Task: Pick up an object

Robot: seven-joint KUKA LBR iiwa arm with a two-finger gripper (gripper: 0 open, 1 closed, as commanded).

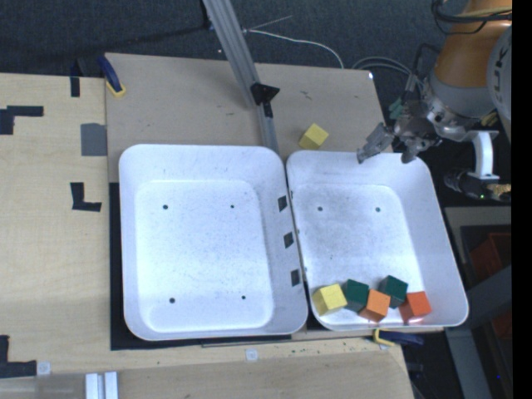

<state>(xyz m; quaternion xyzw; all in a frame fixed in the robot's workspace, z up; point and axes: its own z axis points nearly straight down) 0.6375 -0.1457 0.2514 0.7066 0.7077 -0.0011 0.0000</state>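
Looking largest first: counter (50, 223) carries two white bins, the left bin (199, 239) and the right bin (374, 223). Arm (465, 56) hangs over the right bin's far rim, pincer (389, 144) at that far corner; can't tell if it's spread or pressed together, too blurred. Targets are small cubes clustered at the right bin's near edge: yellow cube (330, 297), dark green cube (357, 291), orange cube (376, 304). Probably light, rigid, flat-faced; pinch opposite faces. The yellow one is the least crowded.

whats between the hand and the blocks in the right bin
In the camera view, bare white bin floor lies between the hand at the far rim and the blocks clustered at the near edge.
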